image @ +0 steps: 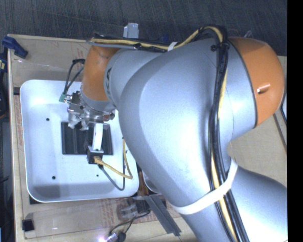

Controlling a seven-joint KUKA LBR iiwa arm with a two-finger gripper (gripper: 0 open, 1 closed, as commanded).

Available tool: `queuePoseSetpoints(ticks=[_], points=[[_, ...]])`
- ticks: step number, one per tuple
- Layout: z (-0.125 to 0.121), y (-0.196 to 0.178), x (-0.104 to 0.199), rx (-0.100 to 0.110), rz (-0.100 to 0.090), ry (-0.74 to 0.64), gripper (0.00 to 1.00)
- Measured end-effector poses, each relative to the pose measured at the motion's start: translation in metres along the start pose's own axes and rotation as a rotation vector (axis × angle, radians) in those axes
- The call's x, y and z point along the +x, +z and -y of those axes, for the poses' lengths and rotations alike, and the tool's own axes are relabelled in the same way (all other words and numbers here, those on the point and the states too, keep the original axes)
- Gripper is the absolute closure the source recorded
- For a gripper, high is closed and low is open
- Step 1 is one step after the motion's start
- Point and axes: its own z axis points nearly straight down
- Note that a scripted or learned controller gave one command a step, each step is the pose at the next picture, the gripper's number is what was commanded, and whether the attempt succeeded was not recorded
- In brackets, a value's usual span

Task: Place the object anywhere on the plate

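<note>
The arm point(192, 130) is clad in smooth, rounded grey shells with a dull sheen. A large orange cap point(260, 79) is seen at one joint, marked by a small pale slot, and an orange band point(95, 77) is wrapped above the wrist. A bundle of black and yellow cables point(217, 100) is run along the grey link and held by a white strap point(212, 195). Metal wrist hardware point(81, 110) is fitted below the band, with a white block point(96, 137) and a thin yellow wire point(116, 170) attached.
</note>
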Motion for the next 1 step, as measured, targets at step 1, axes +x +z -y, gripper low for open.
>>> queuePoseSetpoints(ticks=[1], points=[[0.0316,-0.1265,-0.0315,-0.002,0.014,0.132,1.0]])
